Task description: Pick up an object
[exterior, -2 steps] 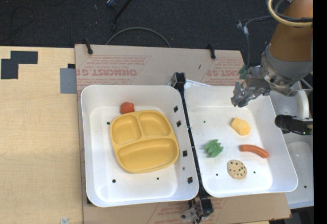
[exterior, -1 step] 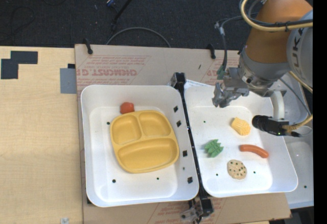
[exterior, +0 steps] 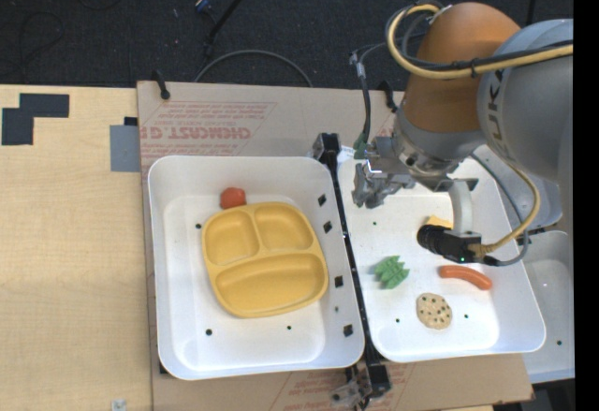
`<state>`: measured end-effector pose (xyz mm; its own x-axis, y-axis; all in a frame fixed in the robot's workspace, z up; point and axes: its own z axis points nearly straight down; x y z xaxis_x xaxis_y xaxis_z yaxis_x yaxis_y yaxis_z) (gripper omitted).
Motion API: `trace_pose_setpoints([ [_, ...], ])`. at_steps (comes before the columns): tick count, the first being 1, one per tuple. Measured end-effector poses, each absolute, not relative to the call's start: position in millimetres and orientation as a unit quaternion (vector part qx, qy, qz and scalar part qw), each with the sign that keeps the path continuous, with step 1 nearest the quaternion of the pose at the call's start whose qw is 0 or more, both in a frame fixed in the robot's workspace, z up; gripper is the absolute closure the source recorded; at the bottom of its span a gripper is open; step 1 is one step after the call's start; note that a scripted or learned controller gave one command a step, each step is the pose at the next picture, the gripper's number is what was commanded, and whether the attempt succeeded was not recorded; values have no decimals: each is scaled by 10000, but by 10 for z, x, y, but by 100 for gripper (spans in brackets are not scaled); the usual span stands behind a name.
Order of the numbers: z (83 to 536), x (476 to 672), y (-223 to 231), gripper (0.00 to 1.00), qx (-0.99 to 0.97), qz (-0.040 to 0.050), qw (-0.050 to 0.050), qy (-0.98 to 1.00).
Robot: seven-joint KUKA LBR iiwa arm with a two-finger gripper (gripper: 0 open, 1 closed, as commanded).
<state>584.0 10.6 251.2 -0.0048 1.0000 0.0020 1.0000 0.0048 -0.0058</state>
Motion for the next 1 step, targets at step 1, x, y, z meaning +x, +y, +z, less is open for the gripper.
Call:
trace_pose_setpoints([
  [1, 2395, 5748, 723, 100, -7051, 12, 28, -7091],
])
